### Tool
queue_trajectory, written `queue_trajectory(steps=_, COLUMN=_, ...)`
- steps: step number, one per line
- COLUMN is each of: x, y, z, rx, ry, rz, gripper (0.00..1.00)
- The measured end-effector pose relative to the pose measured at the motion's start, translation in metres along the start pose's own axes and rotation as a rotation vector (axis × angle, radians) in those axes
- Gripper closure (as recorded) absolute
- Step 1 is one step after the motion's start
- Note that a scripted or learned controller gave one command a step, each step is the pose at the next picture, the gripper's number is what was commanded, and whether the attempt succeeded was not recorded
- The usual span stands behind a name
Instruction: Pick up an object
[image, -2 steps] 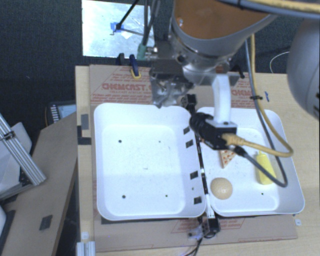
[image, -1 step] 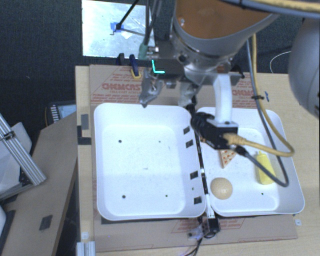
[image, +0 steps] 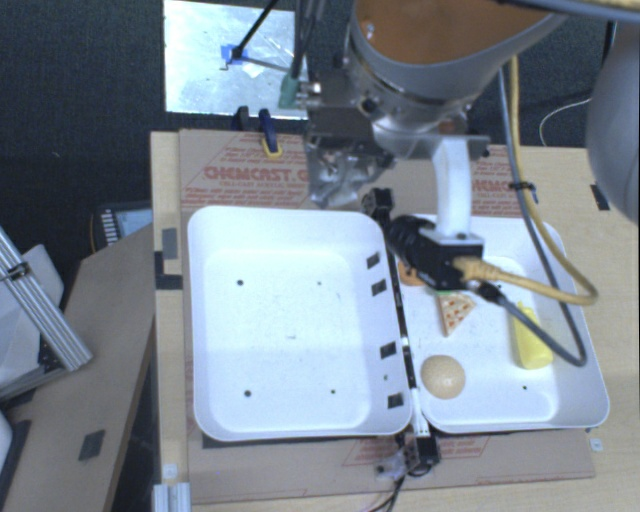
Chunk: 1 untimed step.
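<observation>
In the right bin (image: 562, 395), a tan ball (image: 442, 376), checkered wedge (image: 456, 312) and yellow block (image: 530, 338) lie apart, easing a grasp; the hand (image: 336, 186) hangs beyond its eleven o'clock rim, and I cannot tell whether it is spread.

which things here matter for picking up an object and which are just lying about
For the job: round tan ball, yellow plastic block, orange checked triangle, right white bin, claw.
Lying about: blue and yellow clamp, printed cardboard sheet, aluminium rail.
</observation>
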<state>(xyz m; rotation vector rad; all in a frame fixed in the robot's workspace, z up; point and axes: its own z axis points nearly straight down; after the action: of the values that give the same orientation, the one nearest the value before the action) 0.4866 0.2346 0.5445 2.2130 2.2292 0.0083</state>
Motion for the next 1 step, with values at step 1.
queue_trajectory(steps=1, x=0.0003, y=0.0001, z=-0.0112, rx=-0.002, ry=0.002, rz=-0.004, gripper=1.00)
